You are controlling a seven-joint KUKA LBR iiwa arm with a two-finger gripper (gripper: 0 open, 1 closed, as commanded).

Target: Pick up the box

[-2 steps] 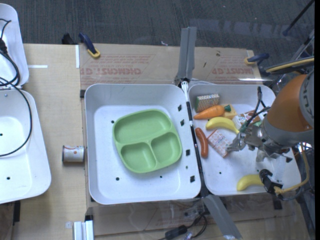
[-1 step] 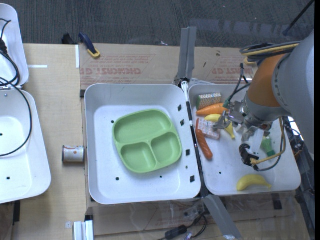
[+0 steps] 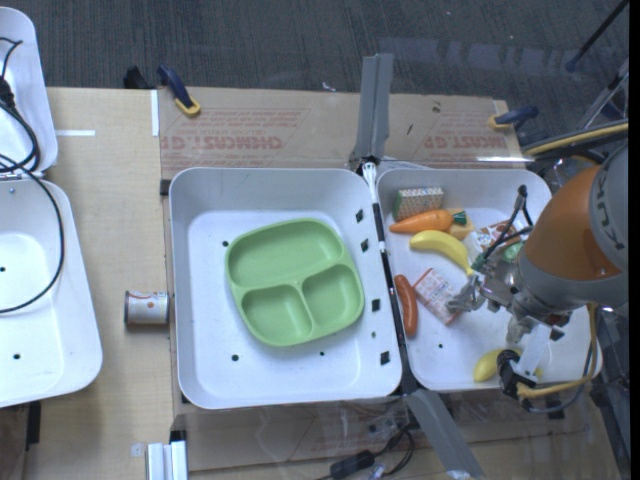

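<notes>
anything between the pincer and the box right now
Nothing visible blocks it. The pincer sits right at the edge of the small red-and-white box in the right bin. The banana and the hot dog lie beside the box, not between.

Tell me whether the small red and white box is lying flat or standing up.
Lying flat: the small red and white box shows its broad face upward on the right white bin's floor, beside the red sausage.

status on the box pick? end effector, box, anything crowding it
End effector low in right bin, at the box; grasp unconfirmed. Box flat on bin floor. Crowded: sausage beside it, banana above.
</notes>
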